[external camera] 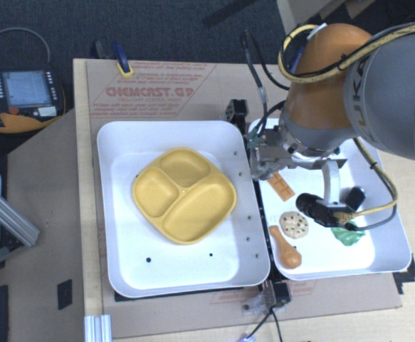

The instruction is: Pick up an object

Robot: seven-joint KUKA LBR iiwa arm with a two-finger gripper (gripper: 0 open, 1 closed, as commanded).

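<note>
Claw [265, 161] sits half hidden, seemingly beside wafer [281, 187].

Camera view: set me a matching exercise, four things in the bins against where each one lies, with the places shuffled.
Things:
1. yellow divided plate
2. round biscuit
3. green object
4. orange stick

Places:
A. right bin, by its left wall, highest of the small items in the view
B. right bin, toward its right side
C. middle of the left bin
D. right bin, just below the orange stick in the view

Pairs: 1-C, 2-D, 3-B, 4-A.
</note>
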